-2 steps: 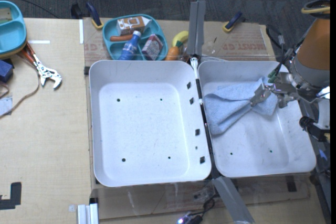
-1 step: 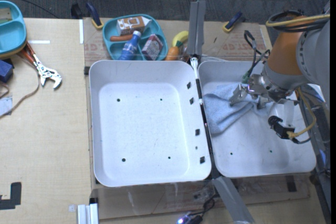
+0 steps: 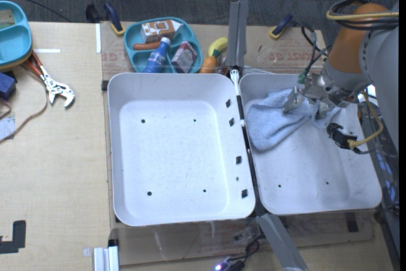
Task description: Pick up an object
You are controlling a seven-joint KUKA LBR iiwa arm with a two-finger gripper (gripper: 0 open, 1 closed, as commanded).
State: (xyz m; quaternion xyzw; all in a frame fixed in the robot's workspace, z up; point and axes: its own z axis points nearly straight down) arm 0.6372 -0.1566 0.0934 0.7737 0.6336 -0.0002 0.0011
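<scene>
at the far left edge of the bench [image 3: 57, 168] a light blue tray [image 3: 11, 32] pokes into view, and just below it a metal wrench [image 3: 56, 91] lies on the wood with a brown cord [image 3: 28, 114] curling beside it. further along, behind the bins, sits a teal divided dish [image 3: 135, 55] holding a small carton [image 3: 158, 28], a blue bottle [image 3: 157, 55] and a dark wrapped packet [image 3: 183, 58]; an orange carrot-like toy [image 3: 209, 64] and a yellow banana-like toy [image 3: 217, 46] rest just to its right. two blue-handled clamps [image 3: 115, 21] grip the back edge of the bench.

the left bin [image 3: 127, 200] shows its white floor, dotted with a few dark holes. a grey rail [image 3: 237, 35] runs along the seam between the two bins.

in the right bin [image 3: 304, 200] a pale blue cloth [image 3: 273, 120] lies crumpled in the back left part, against the wall next to the seam. my gripper [image 3: 309, 98] is down at the cloth's right end, touching or just over the fabric. i cannot tell how my jaws stand: the wrist and the folds of the cloth hide the tips. behind it my arm [image 3: 380, 60] comes in from the right, the orange band [image 3: 350, 41] above the wrist, with black cables [image 3: 346, 136] looping down over the bin's right side.
</scene>
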